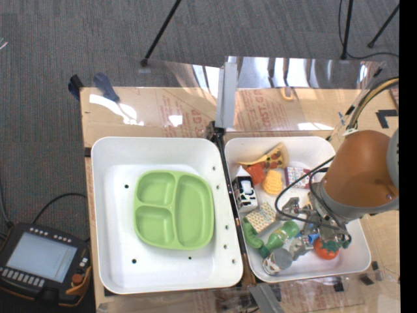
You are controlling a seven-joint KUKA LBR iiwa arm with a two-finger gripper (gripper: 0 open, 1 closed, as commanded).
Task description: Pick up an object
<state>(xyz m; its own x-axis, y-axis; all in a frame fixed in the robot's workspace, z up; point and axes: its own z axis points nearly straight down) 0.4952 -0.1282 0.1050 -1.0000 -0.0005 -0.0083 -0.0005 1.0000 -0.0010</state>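
The right bin (355, 263) holds a jumble of small objects. A pizza-slice toy (268, 156) lies at the back, with a red piece (257, 173) and a yellow piece (273, 182) just in front of it. A black-and-white item (245, 192) and a tan waffle-like square (260, 218) lie along the left wall. A green bottle (281, 235), a grey-capped can (279, 261) and a red tomato-like toy (328, 250) sit near the front. My gripper (311, 230) hangs low over the front of this bin, between the green bottle and the red toy.
The left bin (111, 168) holds a green divided plate (174, 208). A pink patterned box (297, 175) sits at the back of the right bin. The orange wrist band (361, 168) and loose cables cover the right bin's right side. A pendant (42, 256) lies on the floor at left.
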